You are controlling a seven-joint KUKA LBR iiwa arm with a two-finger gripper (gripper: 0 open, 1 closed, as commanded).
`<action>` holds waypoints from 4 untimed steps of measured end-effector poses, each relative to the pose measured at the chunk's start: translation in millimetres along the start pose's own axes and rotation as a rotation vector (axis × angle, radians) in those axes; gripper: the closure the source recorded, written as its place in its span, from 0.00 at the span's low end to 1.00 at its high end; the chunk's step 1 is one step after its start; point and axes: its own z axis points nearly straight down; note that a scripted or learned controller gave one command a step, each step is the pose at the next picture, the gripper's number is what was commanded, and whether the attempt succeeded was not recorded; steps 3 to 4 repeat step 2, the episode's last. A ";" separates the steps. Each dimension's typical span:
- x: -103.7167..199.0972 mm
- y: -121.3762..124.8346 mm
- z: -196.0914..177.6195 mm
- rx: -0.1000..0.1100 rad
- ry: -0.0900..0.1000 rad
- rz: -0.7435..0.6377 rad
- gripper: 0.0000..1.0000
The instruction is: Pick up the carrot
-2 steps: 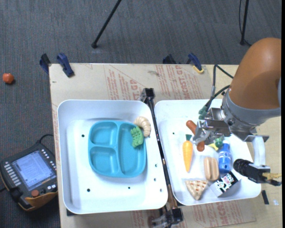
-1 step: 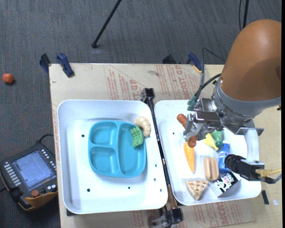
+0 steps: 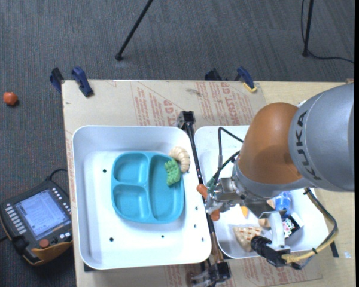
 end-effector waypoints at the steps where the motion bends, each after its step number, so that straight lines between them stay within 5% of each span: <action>1: 25.0 1.2 -42.7 -0.005 0.001 0.209 1.00; 2: 6.0 0.9 -90.9 -0.003 0.001 0.490 1.00; 4: 6.0 0.9 -90.9 -0.003 0.001 0.490 1.00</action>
